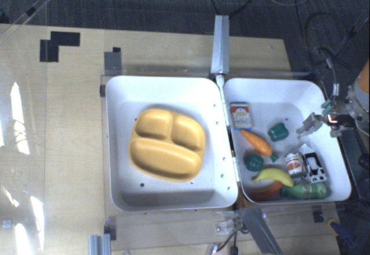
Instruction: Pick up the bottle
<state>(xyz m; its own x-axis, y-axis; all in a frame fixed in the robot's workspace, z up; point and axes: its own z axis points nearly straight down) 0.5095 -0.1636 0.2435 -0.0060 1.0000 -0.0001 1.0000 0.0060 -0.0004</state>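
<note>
The bottle (pixel 304 191) is green and lies on its side along the front wall of the right bin (pixel 289 95), near its front right corner. A yellow banana (pixel 273 176) and a reddish item (pixel 266 193) lie against its left end. A small can (pixel 294 164) and a black-and-white box (pixel 314 168) sit just behind it. My gripper (pixel 317 122) hangs over the right side of that bin, well behind the bottle and apart from it, with nothing seen in it.
Also in the right bin are an orange carrot (pixel 256 141), a green pepper (pixel 278 130), a dark green item (pixel 253 161) and a small red-and-white box (pixel 240 115). In the left bin (pixel 115 132) lies a large yellow bread-shaped object (pixel 167 144).
</note>
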